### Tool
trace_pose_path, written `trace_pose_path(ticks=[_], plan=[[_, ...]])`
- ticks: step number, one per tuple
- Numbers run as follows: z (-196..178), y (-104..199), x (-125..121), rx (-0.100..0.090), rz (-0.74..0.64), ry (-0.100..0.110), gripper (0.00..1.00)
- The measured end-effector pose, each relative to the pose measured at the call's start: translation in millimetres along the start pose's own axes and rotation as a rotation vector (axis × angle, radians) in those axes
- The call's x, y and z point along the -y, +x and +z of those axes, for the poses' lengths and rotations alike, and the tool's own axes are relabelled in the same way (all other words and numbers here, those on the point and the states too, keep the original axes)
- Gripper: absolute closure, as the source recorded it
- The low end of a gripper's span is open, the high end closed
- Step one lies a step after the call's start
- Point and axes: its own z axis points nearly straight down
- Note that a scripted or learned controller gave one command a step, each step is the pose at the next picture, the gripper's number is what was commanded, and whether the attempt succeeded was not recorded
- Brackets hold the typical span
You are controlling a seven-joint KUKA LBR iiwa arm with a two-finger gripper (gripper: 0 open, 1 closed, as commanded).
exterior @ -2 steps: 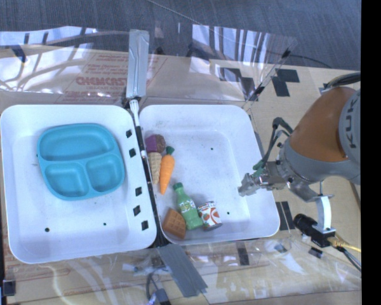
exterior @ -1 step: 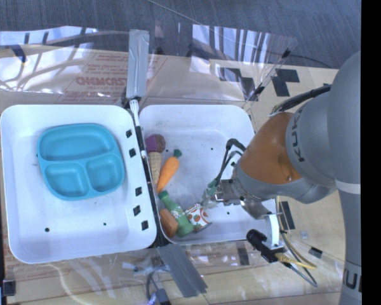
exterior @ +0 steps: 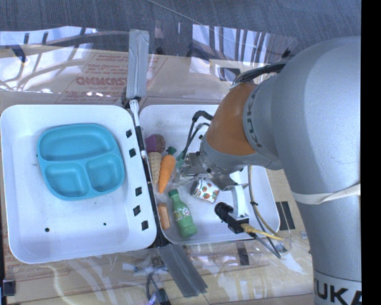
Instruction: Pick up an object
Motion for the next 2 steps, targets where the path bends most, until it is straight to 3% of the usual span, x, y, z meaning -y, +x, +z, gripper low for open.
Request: trace_pose_path(ticks=[1,2], plan=[[0,-5,1,0.004,0.007,0.0,0.0],[-1,-2,-104,0.002,0.009,-0.001,0.0]])
